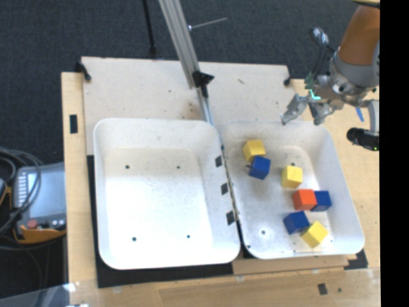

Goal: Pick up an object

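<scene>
Several small blocks lie in the right bin (342, 171): a yellow block (254, 149) touching a blue block (259, 167) near the bin's left side, a yellow block (292, 176) in the middle, an orange block (304, 199) against a blue block (321, 200), and a blue block (296, 222) beside a yellow block (314, 234) at the front. My gripper (305, 111) hangs above the bin's far right corner, open, with nothing between its fingers. It is well apart from all the blocks.
The left bin (160, 194) sits beside the right one, with a row of black clips along the shared edge. A slanted aluminium post (182, 37) rises from the bench behind the bins. A pendant and cables lie at the far left.
</scene>
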{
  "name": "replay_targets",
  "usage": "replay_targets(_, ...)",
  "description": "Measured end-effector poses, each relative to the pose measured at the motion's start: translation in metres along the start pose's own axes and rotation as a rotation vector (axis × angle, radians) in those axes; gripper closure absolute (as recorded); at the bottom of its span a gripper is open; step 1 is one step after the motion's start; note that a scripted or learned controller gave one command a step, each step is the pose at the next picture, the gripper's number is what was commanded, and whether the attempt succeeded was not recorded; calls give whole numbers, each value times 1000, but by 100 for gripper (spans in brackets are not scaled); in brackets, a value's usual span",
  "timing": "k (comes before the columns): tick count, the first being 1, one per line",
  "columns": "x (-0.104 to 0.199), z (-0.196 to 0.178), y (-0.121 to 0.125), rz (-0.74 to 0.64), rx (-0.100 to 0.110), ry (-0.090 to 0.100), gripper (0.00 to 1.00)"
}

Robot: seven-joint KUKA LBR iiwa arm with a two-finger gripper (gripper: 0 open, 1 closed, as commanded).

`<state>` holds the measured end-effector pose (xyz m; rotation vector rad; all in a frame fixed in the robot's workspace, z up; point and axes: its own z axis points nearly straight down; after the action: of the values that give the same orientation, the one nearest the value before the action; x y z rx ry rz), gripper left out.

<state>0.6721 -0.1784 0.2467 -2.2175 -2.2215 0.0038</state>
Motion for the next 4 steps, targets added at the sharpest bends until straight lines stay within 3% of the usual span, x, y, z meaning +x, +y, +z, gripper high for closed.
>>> replay_targets(1, -1, -3, 1, -3, -4, -4, 0)
replay_targets(3, -10, 120, 3, 2, 1, -2, 0)
replay_targets(4, -12, 150, 3, 0, -3, -4, 0)
